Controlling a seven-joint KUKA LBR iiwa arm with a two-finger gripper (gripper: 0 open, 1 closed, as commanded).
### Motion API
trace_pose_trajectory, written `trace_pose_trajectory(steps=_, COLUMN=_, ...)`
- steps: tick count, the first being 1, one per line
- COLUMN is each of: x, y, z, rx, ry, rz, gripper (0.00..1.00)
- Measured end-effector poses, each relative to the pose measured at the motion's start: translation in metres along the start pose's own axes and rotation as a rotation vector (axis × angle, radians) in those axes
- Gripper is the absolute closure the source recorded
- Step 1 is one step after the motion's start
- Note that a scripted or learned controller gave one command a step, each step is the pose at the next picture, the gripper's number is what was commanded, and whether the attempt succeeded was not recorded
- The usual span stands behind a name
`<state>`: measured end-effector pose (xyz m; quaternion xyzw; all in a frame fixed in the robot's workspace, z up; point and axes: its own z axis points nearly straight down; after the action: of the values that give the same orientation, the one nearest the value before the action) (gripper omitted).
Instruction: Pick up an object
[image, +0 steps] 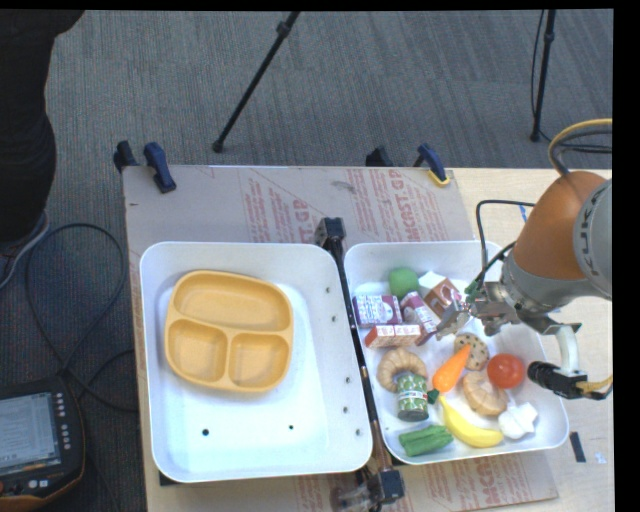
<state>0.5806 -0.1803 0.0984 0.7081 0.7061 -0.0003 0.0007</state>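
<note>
The right bin (480, 252) holds a heap of toy food. In it lie a green ball (403, 281), a brown and white carton (441, 294), a purple carton (375, 308), a flat red box (392, 335), a croissant (401, 365), a carrot (451, 371), a cookie (471, 349) and a tomato (506, 370). My gripper (453, 321) hangs low over the bin's middle, just right of the cartons and just above the cookie. It points left toward the cartons. I see nothing lifted.
A banana (471, 429), a green pod (426, 440), a bagel (484, 396), a small jar (410, 396) and a white piece (517, 421) lie near the right bin's front. The left bin (180, 440) holds a yellow divided tray (228, 331). Clamps line the bench's far edge.
</note>
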Motion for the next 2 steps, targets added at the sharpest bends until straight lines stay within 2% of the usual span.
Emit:
trace_pose_trajectory(steps=1, x=-0.0015, y=-0.0459, z=0.0119, rx=0.004, ry=0.003, rz=-0.003, gripper=0.00)
trace_pose_trajectory(steps=2, x=-0.0021, y=-0.0454, z=0.0026, rx=0.005, ry=0.004, rz=0.002, gripper=1.00)
